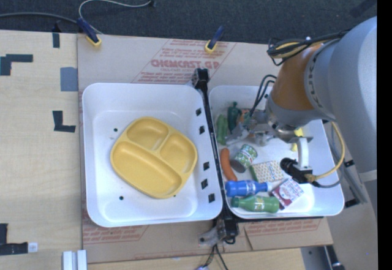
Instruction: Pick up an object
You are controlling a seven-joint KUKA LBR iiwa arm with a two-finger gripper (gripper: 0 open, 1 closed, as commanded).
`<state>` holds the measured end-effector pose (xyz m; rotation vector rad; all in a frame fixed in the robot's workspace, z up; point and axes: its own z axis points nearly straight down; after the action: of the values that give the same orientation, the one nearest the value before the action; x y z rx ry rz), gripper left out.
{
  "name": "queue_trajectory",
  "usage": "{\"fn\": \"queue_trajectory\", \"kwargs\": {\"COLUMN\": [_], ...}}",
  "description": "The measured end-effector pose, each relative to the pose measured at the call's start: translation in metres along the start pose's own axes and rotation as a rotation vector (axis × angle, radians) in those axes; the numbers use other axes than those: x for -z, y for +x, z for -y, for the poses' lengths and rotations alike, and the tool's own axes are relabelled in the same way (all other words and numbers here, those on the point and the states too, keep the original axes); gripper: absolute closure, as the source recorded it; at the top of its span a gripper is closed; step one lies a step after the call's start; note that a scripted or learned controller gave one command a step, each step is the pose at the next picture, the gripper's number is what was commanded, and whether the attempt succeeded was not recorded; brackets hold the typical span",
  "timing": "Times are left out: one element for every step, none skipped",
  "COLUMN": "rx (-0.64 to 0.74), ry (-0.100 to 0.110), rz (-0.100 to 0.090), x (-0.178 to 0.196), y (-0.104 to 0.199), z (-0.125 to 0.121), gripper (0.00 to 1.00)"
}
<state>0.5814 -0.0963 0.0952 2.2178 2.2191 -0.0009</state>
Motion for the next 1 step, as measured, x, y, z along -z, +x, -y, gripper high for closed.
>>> {"fn": "queue_trajectory", "kwargs": {"rx": [0.000], "ry": [0.001], "rz": [-0.001], "x": [0.0093], "y": [0.0004], "z": [0.0000], "gripper": [1.00]}}
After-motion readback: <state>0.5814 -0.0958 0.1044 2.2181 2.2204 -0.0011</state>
